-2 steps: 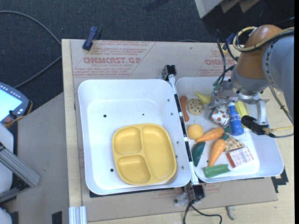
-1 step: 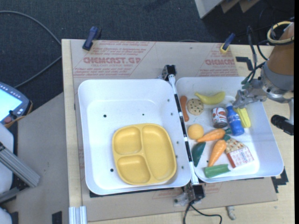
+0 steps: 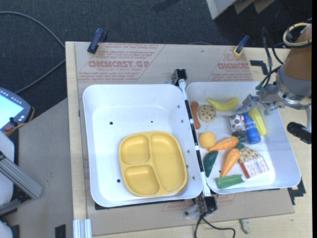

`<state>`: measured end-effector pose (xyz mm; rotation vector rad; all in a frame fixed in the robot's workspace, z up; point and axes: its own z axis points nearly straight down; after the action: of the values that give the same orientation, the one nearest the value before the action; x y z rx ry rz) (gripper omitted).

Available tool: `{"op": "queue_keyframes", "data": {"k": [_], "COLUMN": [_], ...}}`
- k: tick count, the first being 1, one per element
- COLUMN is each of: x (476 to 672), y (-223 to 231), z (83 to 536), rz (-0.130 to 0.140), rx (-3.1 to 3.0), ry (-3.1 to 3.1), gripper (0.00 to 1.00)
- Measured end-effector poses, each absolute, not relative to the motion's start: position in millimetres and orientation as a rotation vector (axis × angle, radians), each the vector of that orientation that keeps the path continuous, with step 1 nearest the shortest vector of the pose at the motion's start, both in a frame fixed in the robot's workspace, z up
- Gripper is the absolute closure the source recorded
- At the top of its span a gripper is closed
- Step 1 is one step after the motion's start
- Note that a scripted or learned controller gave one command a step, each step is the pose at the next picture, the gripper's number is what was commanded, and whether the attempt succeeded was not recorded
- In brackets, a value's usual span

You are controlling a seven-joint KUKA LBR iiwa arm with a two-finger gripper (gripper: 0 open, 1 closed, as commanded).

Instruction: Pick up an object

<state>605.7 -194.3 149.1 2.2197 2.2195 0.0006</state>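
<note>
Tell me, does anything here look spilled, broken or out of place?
Nothing stands out. The toy food lies jumbled in the right bin, but all of it is inside the walls. The yellow tray sits flat in the left bin.

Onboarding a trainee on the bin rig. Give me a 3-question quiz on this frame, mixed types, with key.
1. True or false: the yellow divided tray lies in the right bin.
2. Which item lies nearest the divider between the bins? A) hot dog B) corn cob C) blue bottle
3. Fill in: the gripper hovers over the ___ bin.

Key: 1 false, it lies in the left bin. 2 A. 3 right.
</note>
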Motion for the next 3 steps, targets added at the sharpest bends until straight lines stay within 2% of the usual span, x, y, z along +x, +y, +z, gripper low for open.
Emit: {"op": "queue_keyframes", "data": {"k": [1, 2, 3], "x": [641.7, 667.1, 636.6], "y": [-102, -162, -199], "z": [87, 157, 94], "rz": [0.006, 0.001, 0.003], "rx": [2.219, 2.219, 2.217], "ry": [2.222, 2.219, 2.219], "gripper": [0.0, 0.0, 0.0]}}
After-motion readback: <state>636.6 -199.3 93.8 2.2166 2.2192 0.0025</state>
